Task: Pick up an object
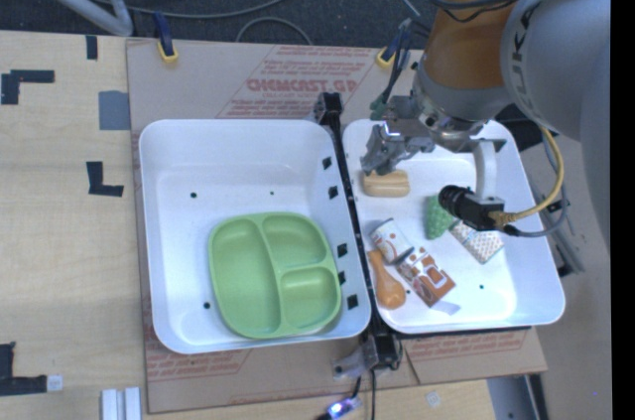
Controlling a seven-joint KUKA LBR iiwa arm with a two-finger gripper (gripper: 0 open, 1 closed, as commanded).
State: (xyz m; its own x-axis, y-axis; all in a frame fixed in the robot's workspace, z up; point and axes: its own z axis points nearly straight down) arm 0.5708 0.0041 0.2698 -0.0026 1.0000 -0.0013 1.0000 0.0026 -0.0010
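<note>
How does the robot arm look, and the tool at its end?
The arm is grey with a glossy orange band above the wrist. Thin cables loop around that band. The tool is small, of dark grey metal, below a silver flange.

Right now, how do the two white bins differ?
The left bin bears one thing, a green divided plate lying flat toward its near side; the right bin bears several small things, among them a tan block, an orange piece and a green piece. The gripper is over the right bin, by the tan block; nothing reaches into the left bin. Both are shallow, white and sit side by side.
</note>
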